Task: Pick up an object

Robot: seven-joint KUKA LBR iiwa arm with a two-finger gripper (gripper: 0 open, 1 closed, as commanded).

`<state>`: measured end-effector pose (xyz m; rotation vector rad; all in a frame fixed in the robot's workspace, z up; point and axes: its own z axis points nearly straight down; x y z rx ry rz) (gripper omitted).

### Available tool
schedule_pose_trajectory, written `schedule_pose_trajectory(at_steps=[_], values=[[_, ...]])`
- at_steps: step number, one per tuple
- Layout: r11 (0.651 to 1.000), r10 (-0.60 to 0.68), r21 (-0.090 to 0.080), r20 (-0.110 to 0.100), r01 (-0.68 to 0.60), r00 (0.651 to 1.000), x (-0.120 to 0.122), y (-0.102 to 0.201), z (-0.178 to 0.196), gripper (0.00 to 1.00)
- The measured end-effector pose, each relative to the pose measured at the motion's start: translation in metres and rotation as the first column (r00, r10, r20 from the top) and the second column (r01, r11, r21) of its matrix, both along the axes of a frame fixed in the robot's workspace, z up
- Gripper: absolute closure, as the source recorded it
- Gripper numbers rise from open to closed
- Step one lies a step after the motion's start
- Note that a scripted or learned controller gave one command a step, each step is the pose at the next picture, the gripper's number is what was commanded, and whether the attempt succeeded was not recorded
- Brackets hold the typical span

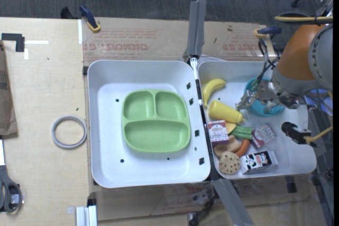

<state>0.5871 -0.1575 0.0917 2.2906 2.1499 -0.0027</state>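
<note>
My arm (310,61) comes in from the right, orange band up top, wrist bent down and left. My gripper (248,99) hangs low; can't tell the finger state.

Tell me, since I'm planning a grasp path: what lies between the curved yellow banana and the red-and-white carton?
In the camera view, a yellow corn-like cob lies between the banana and the carton.

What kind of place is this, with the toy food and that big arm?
Probably a robotics lab bench for grasping practice: a robot arm reaches over two white bins, one holding a green divided plate, the other toy food such as a banana.
</note>
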Motion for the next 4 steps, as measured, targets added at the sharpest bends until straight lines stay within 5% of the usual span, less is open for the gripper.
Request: schedule_pose_trajectory(at_steps=[1,2,3,4], values=[[1.0,0.01,0.014,0.005,-0.01,1.0,0.004,0.009,0.013,1.0],[0.998,-0.065,0.001,-0.001,0.065,0.998,-0.003,0.037,0.035,1.0],[1.0,0.024,0.0,-0.001,-0.024,1.0,0.053,0.035,0.092,1.0],[0.999,0.046,0.0,-0.002,-0.046,0.999,0.069,0.065,0.119,1.0]])
